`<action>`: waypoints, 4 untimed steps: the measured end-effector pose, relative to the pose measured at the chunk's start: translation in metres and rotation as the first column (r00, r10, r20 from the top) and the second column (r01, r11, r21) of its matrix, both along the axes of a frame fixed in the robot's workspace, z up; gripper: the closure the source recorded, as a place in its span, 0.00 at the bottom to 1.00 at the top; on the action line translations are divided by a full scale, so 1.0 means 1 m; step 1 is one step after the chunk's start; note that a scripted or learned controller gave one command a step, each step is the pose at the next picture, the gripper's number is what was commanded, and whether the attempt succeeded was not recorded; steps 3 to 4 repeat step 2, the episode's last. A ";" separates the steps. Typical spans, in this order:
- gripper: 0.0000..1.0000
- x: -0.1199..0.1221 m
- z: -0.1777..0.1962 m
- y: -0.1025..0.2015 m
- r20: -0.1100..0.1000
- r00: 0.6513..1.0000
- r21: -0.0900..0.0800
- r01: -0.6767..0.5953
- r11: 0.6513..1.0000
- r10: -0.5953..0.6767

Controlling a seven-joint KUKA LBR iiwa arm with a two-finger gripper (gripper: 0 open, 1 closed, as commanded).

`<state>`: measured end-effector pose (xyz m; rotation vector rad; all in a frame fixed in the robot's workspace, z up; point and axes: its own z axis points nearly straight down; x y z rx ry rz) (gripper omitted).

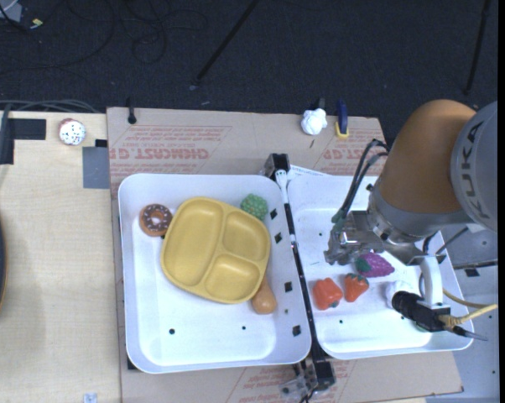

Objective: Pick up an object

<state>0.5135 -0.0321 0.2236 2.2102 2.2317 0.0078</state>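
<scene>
In the right bin [353, 342], a red pepper [326, 293] and a small red strawberry-like piece [356, 287] lie side by side near centre. Just at their 1 o'clock a purple toy [374, 265] touches the gripper [343, 250], whose opening I cannot tell. In the left bin [202, 342], a yellow divided plate [216, 248] has an orange piece [263, 300] at 5 o'clock, a doughnut [156, 219] at 10 and a green piece [254, 206] at 1.
</scene>
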 end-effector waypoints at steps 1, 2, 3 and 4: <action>1.00 -0.021 0.102 0.057 0.004 1.000 0.001 0.003 1.000 -0.003; 1.00 -0.038 0.192 0.138 0.003 1.000 0.002 0.000 1.000 0.000; 1.00 -0.038 0.192 0.138 0.003 1.000 0.002 0.000 1.000 0.000; 1.00 -0.038 0.192 0.138 0.003 1.000 0.002 0.000 1.000 0.000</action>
